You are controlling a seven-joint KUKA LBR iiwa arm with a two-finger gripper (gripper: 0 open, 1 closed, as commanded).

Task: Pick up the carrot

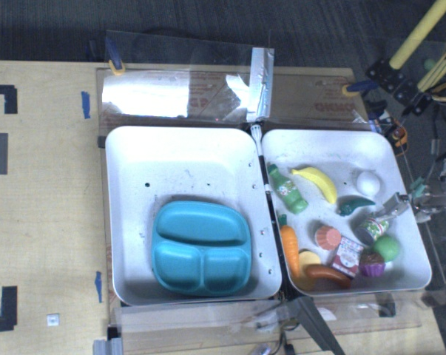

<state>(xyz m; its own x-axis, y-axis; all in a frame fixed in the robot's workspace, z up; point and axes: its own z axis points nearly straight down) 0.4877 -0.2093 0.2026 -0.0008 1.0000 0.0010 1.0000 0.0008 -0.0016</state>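
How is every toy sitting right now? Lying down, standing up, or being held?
carrot: lying flat along the right bin's left wall, not held
green bottle: lying on its side
banana: lying flat
blue tray: flat in the left bin
can: tipped over

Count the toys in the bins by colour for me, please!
Blue: 1, the tray
Orange: 1, the carrot
Yellow: 1, the banana
Green: 2, the bottle and ball
White: 1, the egg
Total: 6

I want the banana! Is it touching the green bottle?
Cannot tell. In the camera view the banana lies right beside the bottle, with no plain gap or contact.
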